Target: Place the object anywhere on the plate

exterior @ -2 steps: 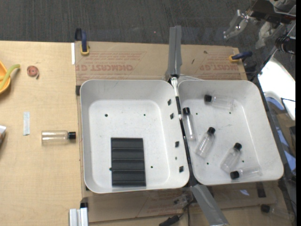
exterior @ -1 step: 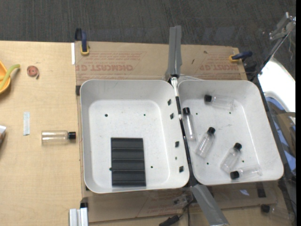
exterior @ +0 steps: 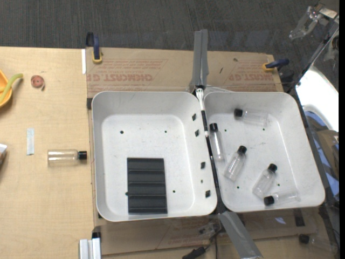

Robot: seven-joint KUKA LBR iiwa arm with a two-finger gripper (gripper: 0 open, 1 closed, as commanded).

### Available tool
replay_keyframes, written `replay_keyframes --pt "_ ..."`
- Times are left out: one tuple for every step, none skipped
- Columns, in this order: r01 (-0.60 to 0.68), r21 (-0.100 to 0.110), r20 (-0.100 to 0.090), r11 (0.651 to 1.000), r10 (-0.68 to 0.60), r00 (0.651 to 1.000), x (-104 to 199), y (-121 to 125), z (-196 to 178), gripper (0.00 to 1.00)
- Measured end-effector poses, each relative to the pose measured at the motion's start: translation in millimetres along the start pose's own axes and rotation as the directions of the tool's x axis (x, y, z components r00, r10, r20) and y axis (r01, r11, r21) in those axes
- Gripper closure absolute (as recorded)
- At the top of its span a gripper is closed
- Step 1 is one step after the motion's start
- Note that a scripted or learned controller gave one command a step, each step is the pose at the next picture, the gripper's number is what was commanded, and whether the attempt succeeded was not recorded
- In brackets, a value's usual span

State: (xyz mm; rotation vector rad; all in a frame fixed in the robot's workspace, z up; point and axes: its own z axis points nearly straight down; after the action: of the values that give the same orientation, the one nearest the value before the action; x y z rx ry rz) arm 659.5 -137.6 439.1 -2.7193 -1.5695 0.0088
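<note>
A black ridged plate (exterior: 145, 186) lies flat in the front of the left bin (exterior: 108, 123). Several clear vials with black caps lie loose in the right bin (exterior: 294, 117): one at the back (exterior: 249, 115), one along the left wall (exterior: 216, 143), one in the middle (exterior: 234, 165), one to its right (exterior: 264, 181) and one by the front wall (exterior: 281, 198). My gripper (exterior: 314, 16) hangs at the top right corner, beyond the bins and far from the vials and the plate. Nothing shows in it.
Another clear vial (exterior: 64, 156) lies on the wooden bench left of the bins. An orange dish (exterior: 3, 90), a small round disc (exterior: 36, 81) and a white strip (exterior: 30, 142) sit further left. Clamps (exterior: 94, 48) hold the cardboard at the back.
</note>
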Motion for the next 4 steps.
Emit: replay_keyframes --pt "-0.243 0.0 0.0 0.97 0.243 0.97 45 -26 59 0.0" --pt "-0.355 -0.001 -0.002 0.935 0.355 0.935 -41 -27 -1 0.0" --pt "-0.637 0.001 0.0 0.77 0.637 0.77 13 -40 25 0.0" --pt "-0.732 0.001 -0.001 0.682 0.732 0.682 -98 1 0 0.0"
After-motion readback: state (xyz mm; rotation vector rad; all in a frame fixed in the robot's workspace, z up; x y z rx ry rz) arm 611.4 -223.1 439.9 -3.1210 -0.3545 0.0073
